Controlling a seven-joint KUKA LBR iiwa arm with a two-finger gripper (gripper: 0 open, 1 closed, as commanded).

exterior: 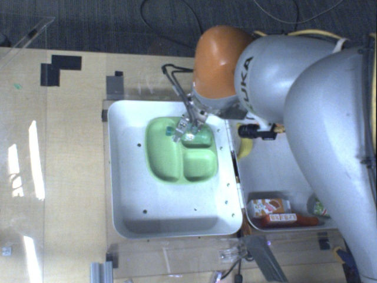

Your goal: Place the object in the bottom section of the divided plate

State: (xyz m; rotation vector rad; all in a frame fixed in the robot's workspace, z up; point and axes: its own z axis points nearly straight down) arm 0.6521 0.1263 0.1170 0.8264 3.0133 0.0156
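While its finger state cannot be told, the gripper (187,128) hovers over the green divided plate's (171,161) upper right section.

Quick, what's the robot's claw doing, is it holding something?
Gripper: over the green plate; whether it is open, closed or holding anything cannot be told.

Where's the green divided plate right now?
The green divided plate lies in the left white bin, toward its upper right, with the claw over its top edge.
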